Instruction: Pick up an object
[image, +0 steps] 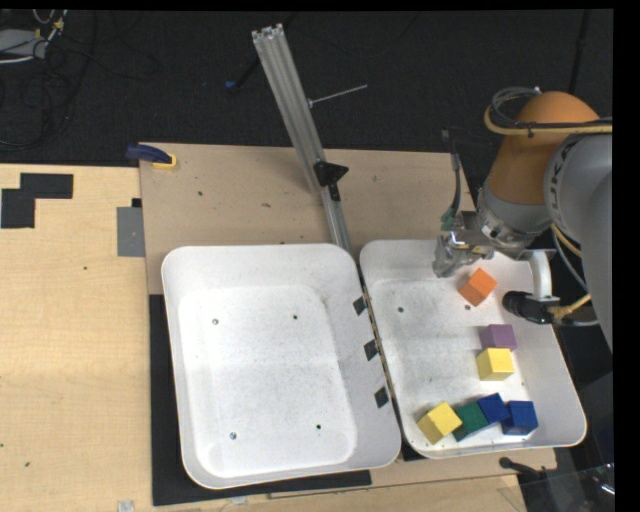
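Observation:
In the right bin (420, 330), an orange block (478, 286) lies tilted near the far side. My gripper (447, 260) hangs over the bin's far edge, just up and left of that block; I cannot see the block held. Further down the bin sit a purple block (499, 336) and a yellow block (495, 363) touching it. Along the near edge a second yellow block (438, 421), a green block (468, 417) and two blue blocks (507, 412) are bunched together.
The left bin (200, 300) sits beside the right one, joined by black clips (368, 348). A slanted metal rail (300, 120) rises behind the bins. The grey arm with its orange band (535, 150) occupies the far right.

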